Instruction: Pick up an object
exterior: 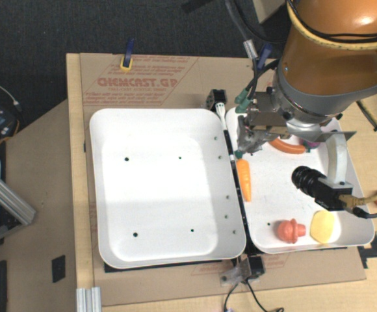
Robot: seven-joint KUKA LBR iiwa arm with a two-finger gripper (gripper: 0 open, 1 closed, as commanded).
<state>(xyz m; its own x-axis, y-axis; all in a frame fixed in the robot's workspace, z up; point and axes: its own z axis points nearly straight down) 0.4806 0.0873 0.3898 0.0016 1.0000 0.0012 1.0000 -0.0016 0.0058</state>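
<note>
My gripper (246,146) hangs over the back left part of the right bin (266,236), just above the green top of an orange carrot (243,180) that lies along the bin's left wall. An orange sausage-shaped thing (286,146) shows partly from under the wrist at the back. Near the front edge lie a red-pink toy (290,230) and a yellow lemon-like thing (324,226). Nothing is visibly held.
The left bin (159,187) stands beside the right one, its white floor bare. Both rest on a cardboard sheet (143,77) with a blue and yellow clip (128,56) at its far edge. The big orange and grey arm covers the back right.
</note>
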